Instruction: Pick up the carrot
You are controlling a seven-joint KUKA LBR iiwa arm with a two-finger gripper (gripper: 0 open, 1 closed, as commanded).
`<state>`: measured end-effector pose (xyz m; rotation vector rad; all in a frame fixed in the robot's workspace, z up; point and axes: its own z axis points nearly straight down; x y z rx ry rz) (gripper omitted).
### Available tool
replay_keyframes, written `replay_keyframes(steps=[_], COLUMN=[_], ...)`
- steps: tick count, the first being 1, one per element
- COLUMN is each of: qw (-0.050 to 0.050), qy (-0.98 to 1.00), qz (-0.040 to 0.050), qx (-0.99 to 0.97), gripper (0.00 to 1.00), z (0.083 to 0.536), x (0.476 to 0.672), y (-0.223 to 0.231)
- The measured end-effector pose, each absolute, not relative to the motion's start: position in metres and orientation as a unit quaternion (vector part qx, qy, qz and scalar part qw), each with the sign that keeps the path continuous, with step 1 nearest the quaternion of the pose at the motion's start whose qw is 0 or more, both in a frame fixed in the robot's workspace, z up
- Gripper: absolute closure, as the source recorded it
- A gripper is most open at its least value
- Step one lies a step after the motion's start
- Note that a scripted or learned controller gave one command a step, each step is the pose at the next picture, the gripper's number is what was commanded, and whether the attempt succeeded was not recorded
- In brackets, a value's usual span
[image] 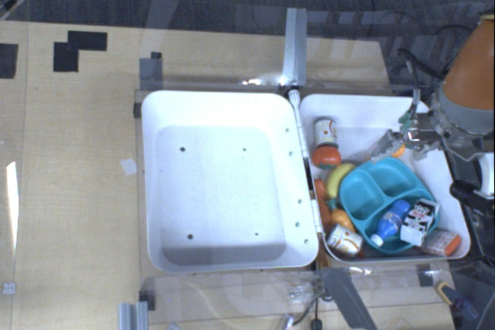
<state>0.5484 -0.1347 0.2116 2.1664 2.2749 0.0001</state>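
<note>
The gripper (404, 137) hangs over the far right of the right bin (363, 113); whether it is spread or pressed together cannot be told, and nothing is seen in it. Left and nearer, past the blue divided tray (371, 193), the carrot (322, 206) lies wedged against the bin's left wall beside a banana (338, 178), likely awkward to reach.

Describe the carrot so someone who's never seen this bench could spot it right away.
Look in the right bin, along its left wall beside the blue divided tray. The carrot is the slim orange piece lying below the yellow banana; its neighbours are rounder or yellow.
</note>
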Motion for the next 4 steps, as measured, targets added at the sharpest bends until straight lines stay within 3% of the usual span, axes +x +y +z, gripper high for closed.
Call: replay_keyframes(steps=[1,2,3,4], qw=[0.001,0.0,0.0,0.002], qy=[0.726,0.728,0.716,0.679], qz=[0.0001,0.0003,-0.0002,0.0018], qx=[0.687,0.685,0.698,0.734], gripper=[0.0,0.0,0.0,0.0], z=[0.222,0.191,0.096,0.085], x=[0.6,0.592,0.611,0.664], y=[-0.177,-0.15,-0.198,-0.197])
